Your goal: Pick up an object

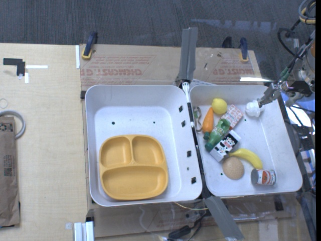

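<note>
Two shallow white bins sit side by side on the surface. The left bin point(95, 134) carries a yellow divided plate point(133, 166), lying flat near its front wall. The right bin point(286, 144) holds the candidates for picking: a lemon point(219, 105), a carrot point(207, 119), a green pouch point(217, 133), a red-patterned packet point(232, 115), a black-and-white box point(224, 145), a banana point(247, 157), a round brown bun-like item point(233, 168) and a small can point(263, 177) lying on its side. They are clustered toward the bin's left half and front, several touching or overlapping, which likely makes a clean grasp harder there. A white crumpled object point(253, 109) lies apart near the back right, so it is the most open target. The end effector point(262, 102) reaches in from the right at a slant, its tip just beside that white object; whether it is clenched or released I cannot tell at this size. Nothing is visibly lifted.
</note>
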